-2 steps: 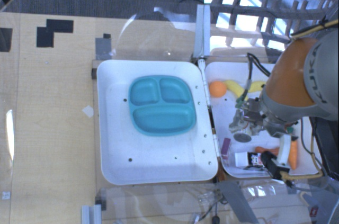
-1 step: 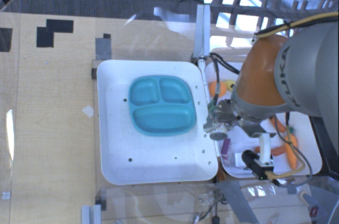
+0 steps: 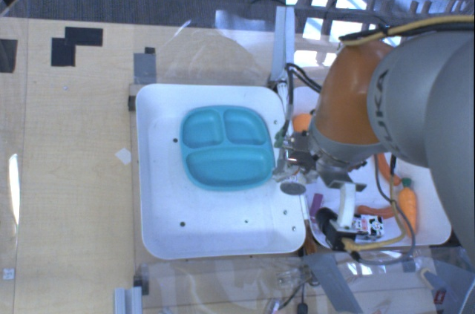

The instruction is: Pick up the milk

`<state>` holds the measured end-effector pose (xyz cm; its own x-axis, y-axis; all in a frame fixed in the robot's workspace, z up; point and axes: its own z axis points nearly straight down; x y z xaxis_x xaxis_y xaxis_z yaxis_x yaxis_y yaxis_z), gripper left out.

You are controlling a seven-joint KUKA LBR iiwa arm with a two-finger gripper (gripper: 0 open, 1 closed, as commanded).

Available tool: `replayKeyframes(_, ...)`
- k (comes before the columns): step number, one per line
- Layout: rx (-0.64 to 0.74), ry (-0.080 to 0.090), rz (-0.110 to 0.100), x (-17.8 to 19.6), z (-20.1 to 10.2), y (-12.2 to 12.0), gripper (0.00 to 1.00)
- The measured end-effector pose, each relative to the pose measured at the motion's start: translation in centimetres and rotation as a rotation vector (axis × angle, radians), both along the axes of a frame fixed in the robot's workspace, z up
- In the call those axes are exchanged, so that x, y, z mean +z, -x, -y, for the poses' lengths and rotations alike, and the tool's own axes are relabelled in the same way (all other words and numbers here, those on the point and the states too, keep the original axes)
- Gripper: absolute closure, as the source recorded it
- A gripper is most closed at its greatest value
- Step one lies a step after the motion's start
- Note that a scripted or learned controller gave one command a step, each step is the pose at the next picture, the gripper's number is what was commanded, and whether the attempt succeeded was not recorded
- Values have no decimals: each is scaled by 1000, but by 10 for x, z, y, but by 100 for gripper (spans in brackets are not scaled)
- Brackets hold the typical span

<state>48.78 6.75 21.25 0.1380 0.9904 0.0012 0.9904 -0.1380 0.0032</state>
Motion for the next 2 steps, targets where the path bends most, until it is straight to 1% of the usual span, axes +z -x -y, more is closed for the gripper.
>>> replayKeyframes(1, 230, 1, 3, 121, -3, 0, 100)
replayKeyframes(2, 776, 4, 4, 113, -3, -1, 100)
